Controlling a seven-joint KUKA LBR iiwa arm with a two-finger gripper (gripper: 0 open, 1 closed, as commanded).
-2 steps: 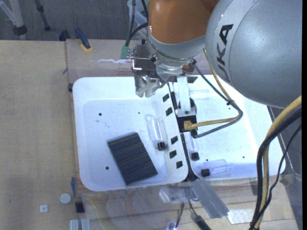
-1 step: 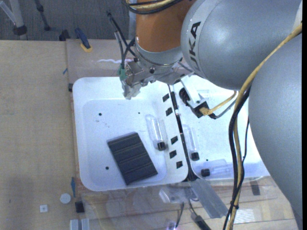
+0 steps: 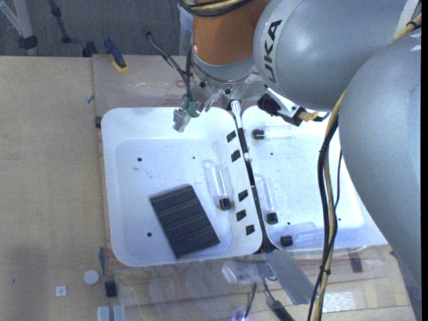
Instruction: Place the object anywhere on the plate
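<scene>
Camera view
Gripper (image 3: 182, 119): above the left bin's far rim; finger spread cannot be made out, nothing seen in its grasp
Left bin (image 3: 127, 139): floor bare around the plate, nearer the rim
Plate (image 3: 184, 220): dark ribbed slab, tilted, on the near floor, well apart from the gripper
Tube (image 3: 217, 184): clear, black cap, just beside the plate, by the divider
Right bin (image 3: 348, 212): three more tubes

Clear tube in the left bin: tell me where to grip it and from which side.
Grip the tube at mid-body, coming straight down, claw closing across its width. It lies flat, lengthwise up the bin, black cap at its near end, with room on both sides.
</scene>
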